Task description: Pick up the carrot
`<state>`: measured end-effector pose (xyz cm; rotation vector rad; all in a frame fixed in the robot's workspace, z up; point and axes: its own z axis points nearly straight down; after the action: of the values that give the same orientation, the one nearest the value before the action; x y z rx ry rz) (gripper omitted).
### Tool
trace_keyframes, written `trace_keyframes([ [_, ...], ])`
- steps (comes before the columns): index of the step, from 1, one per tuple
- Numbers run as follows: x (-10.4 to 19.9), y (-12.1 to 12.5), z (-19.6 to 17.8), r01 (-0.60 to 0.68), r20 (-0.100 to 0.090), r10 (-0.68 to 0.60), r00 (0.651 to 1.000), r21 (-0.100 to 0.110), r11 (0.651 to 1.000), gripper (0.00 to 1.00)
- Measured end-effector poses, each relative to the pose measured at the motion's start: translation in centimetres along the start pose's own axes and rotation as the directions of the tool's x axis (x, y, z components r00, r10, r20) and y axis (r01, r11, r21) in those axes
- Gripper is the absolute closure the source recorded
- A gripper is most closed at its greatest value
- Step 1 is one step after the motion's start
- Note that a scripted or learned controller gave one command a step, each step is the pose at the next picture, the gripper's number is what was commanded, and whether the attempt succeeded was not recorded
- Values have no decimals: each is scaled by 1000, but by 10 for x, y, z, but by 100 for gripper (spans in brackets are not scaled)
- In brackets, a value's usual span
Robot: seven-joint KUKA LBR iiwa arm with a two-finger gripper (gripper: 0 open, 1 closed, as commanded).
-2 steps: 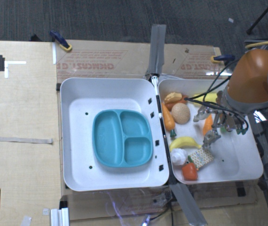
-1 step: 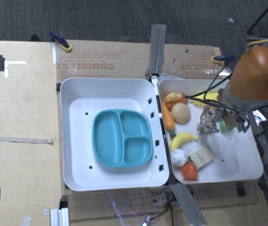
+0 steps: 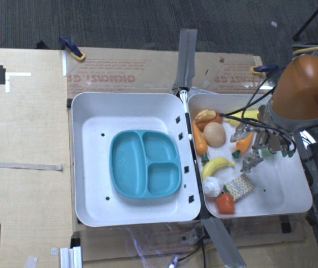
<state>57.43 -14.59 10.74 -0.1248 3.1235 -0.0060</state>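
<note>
I have not lifted the carrot [image 3: 199,138] yet: it lies in the right bin [image 3: 293,202] against the left wall, just beside the egg-shaped thing [image 3: 215,134] and above the banana [image 3: 217,166], while my gripper [image 3: 254,155] hangs near the bin's middle, apart from it. Whether it is wide or narrow I cannot tell. The carrot's long axis runs roughly up and down the view, with the thicker end, I judge, toward the banana.

Orange carrot [image 3: 199,139], lying along right bin's left wall
</note>
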Motion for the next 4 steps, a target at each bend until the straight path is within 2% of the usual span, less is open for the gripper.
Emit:
trace_keyframes([
  [1,-3,0,-11,2,6,-2,1000,3,1000,100],
  [2,-87,12,15,-186,-9,186,982,-2,982,100],
  [3,-80,11,20,-187,-39,187,982,-1,982,0],
  [4,10,-66,14,-249,-12,249,969,0,969,0],
])
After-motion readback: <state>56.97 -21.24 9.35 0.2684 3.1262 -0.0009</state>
